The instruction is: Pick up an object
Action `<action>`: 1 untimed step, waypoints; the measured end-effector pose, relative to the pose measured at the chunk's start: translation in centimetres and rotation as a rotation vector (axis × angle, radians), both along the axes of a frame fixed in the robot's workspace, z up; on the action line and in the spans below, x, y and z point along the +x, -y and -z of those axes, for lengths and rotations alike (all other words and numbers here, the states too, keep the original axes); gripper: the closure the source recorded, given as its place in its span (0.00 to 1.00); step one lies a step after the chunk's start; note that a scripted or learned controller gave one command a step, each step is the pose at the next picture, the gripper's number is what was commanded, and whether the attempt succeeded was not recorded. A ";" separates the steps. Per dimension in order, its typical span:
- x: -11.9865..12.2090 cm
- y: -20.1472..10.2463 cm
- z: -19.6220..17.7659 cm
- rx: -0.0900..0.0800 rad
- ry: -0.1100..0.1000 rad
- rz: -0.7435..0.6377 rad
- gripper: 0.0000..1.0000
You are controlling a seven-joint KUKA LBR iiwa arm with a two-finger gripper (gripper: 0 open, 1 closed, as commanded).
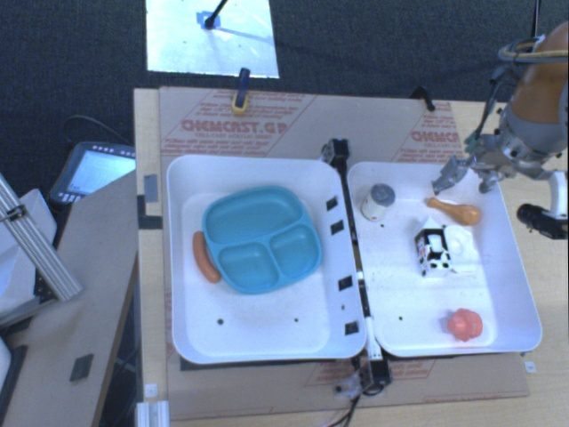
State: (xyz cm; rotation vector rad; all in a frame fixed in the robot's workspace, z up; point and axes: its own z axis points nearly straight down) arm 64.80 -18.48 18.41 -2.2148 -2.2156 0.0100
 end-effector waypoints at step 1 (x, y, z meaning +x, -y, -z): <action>0.3 0.0 -0.8 -0.002 0.013 -0.003 0.00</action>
